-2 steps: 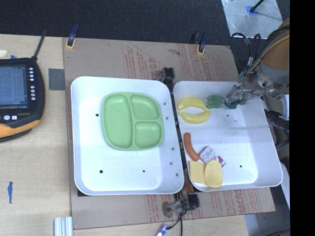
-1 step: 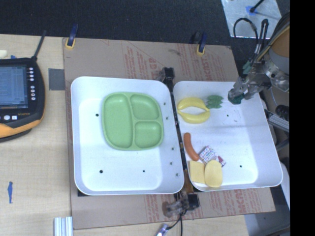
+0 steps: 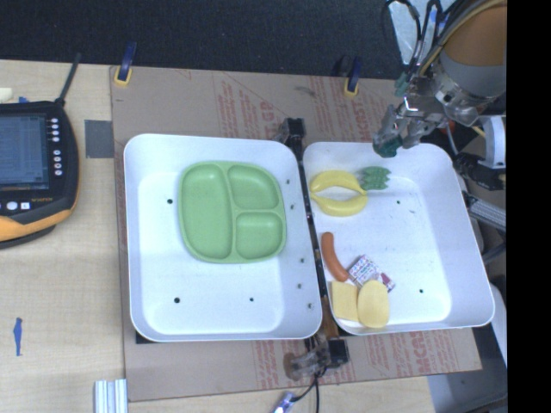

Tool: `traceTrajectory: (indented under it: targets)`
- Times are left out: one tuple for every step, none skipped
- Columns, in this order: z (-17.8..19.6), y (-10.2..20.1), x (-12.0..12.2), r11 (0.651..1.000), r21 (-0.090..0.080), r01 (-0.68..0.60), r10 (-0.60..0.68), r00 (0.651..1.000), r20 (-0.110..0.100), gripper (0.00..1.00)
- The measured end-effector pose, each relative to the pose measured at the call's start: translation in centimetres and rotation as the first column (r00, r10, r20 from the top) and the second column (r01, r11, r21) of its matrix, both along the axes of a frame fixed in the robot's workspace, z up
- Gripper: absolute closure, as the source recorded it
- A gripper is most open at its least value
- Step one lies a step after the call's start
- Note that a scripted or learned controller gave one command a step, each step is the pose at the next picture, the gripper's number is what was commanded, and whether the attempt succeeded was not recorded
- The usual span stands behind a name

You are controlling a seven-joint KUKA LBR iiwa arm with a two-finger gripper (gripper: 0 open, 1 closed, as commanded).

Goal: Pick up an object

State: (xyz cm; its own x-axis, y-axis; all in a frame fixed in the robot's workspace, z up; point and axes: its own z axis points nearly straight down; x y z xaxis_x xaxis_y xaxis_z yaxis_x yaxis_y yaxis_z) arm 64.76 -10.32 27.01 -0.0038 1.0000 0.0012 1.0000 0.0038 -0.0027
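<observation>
**Clerk:** Item one, end effector. Status?

**Arm:** My gripper (image 3: 389, 142) hangs over the far edge of the right bin (image 3: 448, 231), just above and to the right of the green leafy piece (image 3: 374, 177). There is something dark teal at the tips, but whether that is the pads or a held thing, and how far apart they stand, I cannot tell.

**Clerk:** Item two, candidates in that bin?

**Arm:** Green leafy piece, far side, touching the yellow ring (image 3: 338, 193). Toward the near side: red sausage (image 3: 334, 257), foil-wrapped sweet (image 3: 365, 271), two pale yellow slices (image 3: 362, 304). The green divided plate (image 3: 232, 211) sits in the left bin (image 3: 155, 308).

**Clerk:** Handling notes?

**Arm:** My judgement: all toy food, light, probably smooth plastic. The ring looks stiff; pinch across its band. The leafy piece is small and bumpy; take it across its narrow width. The slices lie flat, so they offer a poor hold.
</observation>
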Motion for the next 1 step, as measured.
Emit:
traceTrajectory:
  targets:
    - [-3.58,3.23,-2.95,1.0,-0.002,-0.003,0.003,1.0,-0.003,1.0]
